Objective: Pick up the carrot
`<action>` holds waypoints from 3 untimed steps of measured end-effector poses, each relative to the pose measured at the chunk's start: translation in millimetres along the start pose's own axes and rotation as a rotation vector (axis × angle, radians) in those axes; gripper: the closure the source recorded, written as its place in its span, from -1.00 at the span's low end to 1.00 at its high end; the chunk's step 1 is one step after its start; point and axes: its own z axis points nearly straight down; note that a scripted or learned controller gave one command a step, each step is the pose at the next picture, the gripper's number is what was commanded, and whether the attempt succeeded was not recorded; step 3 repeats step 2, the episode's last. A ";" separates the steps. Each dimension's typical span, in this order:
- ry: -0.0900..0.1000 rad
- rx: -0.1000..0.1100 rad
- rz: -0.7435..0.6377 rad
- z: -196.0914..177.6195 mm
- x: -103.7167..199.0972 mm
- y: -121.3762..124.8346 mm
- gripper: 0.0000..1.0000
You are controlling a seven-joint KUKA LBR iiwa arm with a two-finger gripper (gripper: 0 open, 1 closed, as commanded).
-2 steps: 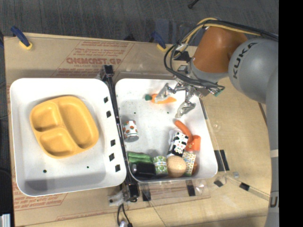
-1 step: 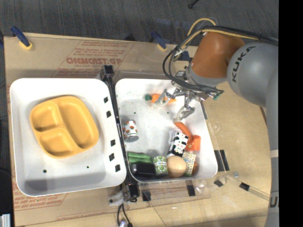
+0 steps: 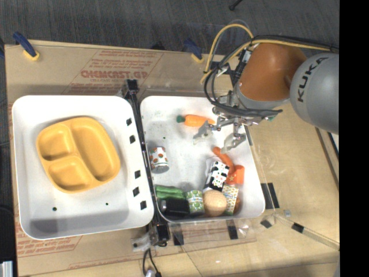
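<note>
The carrot (image 3: 195,120), orange with a green top at its left end, lies near the back wall of the right bin (image 3: 173,105). My gripper (image 3: 218,137) hangs just right of and in front of it, below the orange wrist band. Its fingers (image 3: 203,132) are spread open with nothing between them. The left fingertip is close to the carrot's right end, and I cannot tell whether they touch.
A second orange elongated piece (image 3: 221,154) lies right under the gripper. A small can (image 3: 158,158) stands mid-bin. Along the front wall crowd a cow-patterned box (image 3: 218,175), a beige ball (image 3: 214,203) and a green item (image 3: 169,192). The left bin holds a yellow divided plate (image 3: 78,153).
</note>
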 end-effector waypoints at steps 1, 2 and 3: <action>0.000 0.006 -0.173 4.9 -6.0 -19.6 -1.00; -0.002 0.016 -0.162 23.3 -8.8 -32.1 -1.00; -0.002 0.016 -0.162 23.3 -8.8 -32.1 -1.00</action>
